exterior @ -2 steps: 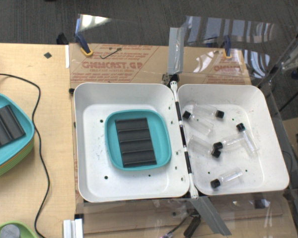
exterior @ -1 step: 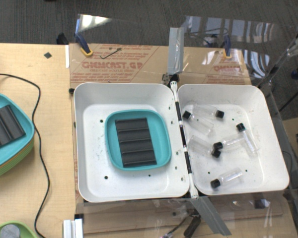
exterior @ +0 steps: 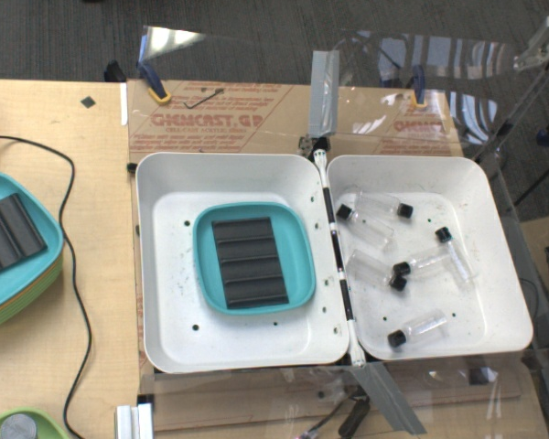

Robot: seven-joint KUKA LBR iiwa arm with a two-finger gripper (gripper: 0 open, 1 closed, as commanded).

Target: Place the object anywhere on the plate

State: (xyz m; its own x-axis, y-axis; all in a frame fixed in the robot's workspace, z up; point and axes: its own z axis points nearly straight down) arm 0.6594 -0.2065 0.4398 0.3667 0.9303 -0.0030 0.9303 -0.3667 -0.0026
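Observation:
A teal plate (exterior: 254, 256) with a black ridged insert lies in the middle of the left white bin (exterior: 169, 327). Several clear plastic tubes with black caps lie scattered in the right white bin (exterior: 499, 273). One tube (exterior: 377, 210) lies near the bin's back. Another tube (exterior: 456, 254) lies toward the right. A pair of tubes (exterior: 412, 269) meets at the centre, and one tube (exterior: 419, 329) lies near the front edge. All the tubes rest flat on the bin floor, apart from the plate.
A stack of teal plates (exterior: 18, 245) with a black insert stands on the wooden bench at the far left. A black cable (exterior: 73, 245) curves beside it. Cardboard (exterior: 220, 117) and a clear plastic sheet (exterior: 421, 71) stand behind the bins.

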